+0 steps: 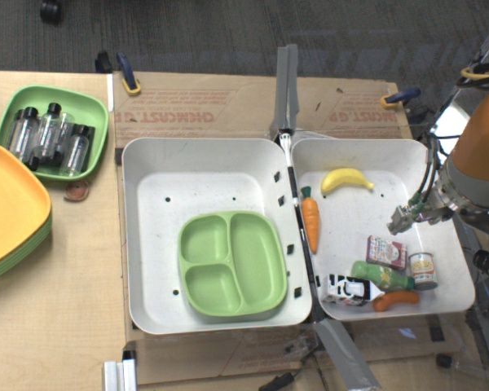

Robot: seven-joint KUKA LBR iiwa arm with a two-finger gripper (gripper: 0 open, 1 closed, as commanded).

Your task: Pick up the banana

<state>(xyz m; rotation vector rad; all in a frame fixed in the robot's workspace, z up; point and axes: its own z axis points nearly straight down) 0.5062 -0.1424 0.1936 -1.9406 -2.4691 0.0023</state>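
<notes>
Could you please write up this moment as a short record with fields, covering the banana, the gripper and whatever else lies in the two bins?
target: banana, lying in the right bin near its far wall, untouched
gripper: gripper over the right bin, to the right of the banana and apart from it
right bin, other items: carrot by the divider; small pink carton; tin can; green packet
left bin: left bin holds a green divided plate
task state: banana not yet picked up

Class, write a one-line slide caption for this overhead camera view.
The gripper hovers in the right bin, right of the banana lying by a carrot.
</notes>
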